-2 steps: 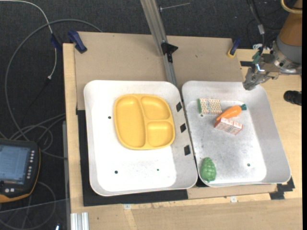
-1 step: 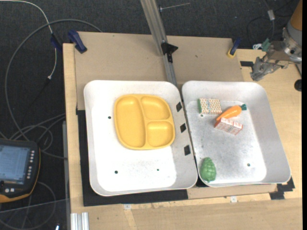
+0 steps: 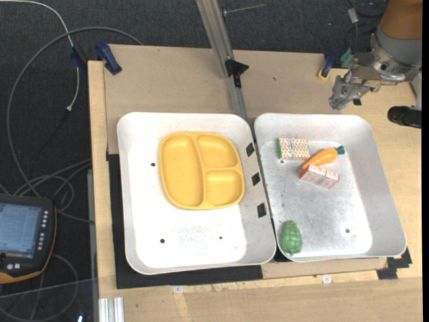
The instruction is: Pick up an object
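Observation:
The right bin holds an orange toy carrot resting over a small red and white carton. A patterned packet with a green end lies just left of them. A green lumpy toy sits at the bin's near left corner. My gripper hangs above the bench beyond the right bin's far edge, well clear of every object, with nothing visible between its fingers.
The left bin carries a yellow three-compartment plate. A slanted metal post rises behind the gap between the bins. Blue clamps sit at the bench's far corners. A pendant screen lies off the bench at left.

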Robot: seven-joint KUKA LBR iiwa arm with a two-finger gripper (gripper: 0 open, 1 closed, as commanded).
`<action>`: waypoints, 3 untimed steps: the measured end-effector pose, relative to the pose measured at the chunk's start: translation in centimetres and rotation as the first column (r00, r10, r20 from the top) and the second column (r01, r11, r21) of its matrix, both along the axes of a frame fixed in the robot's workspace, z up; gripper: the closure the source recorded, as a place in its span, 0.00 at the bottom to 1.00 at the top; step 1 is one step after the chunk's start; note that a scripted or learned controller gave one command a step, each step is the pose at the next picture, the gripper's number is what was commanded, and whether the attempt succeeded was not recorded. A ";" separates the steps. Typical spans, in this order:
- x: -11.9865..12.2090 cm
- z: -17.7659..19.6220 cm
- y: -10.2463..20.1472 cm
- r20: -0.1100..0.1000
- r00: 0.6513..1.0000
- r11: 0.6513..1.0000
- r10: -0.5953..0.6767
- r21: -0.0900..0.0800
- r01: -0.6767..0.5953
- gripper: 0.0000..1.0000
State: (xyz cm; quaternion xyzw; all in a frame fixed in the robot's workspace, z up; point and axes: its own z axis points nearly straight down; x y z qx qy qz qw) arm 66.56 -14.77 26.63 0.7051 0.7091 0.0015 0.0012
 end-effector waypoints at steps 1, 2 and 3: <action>-0.3 -1.5 5.9 -0.007 1.000 1.000 0.001 0.003 -0.001 1.00; 0.0 -2.8 10.7 -0.007 1.000 1.000 0.000 0.002 0.000 1.00; -0.6 -2.7 15.4 -0.007 1.000 1.000 0.000 0.002 0.000 1.00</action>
